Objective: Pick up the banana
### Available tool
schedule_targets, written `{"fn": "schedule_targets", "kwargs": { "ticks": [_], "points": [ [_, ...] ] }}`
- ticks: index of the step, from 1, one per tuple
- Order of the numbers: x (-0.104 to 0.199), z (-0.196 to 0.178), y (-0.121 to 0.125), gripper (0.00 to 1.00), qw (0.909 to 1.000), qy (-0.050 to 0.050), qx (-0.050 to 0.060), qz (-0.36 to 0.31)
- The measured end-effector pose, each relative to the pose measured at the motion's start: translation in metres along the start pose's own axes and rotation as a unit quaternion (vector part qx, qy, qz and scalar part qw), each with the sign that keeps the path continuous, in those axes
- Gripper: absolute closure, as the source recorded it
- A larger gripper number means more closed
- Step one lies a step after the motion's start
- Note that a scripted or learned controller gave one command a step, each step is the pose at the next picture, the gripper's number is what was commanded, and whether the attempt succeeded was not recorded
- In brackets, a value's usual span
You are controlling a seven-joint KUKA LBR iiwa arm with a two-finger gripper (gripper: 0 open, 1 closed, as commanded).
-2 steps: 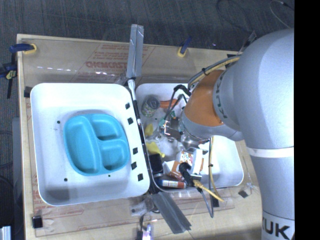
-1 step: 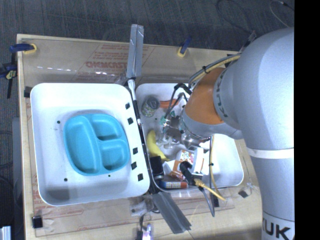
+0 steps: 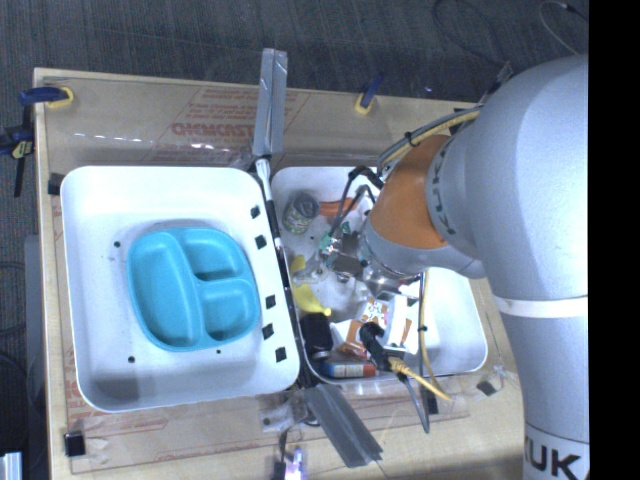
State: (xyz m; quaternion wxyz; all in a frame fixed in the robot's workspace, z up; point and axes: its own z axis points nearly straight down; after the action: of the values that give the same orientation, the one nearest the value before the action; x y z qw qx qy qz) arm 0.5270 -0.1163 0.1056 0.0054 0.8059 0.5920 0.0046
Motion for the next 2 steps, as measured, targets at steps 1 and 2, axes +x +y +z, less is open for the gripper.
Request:
{"fn": "schedule_targets", "kwargs": {
  "ticks": [1,2],
  "points": [
    [0.0011,0.0100,-0.0424,0.00,0.9935,-0.004,-0.005,0.114],
    [0.0032,0.0045,-0.0447,1.00,0.9938,-0.003,0.004,0.111]
  ]
}}
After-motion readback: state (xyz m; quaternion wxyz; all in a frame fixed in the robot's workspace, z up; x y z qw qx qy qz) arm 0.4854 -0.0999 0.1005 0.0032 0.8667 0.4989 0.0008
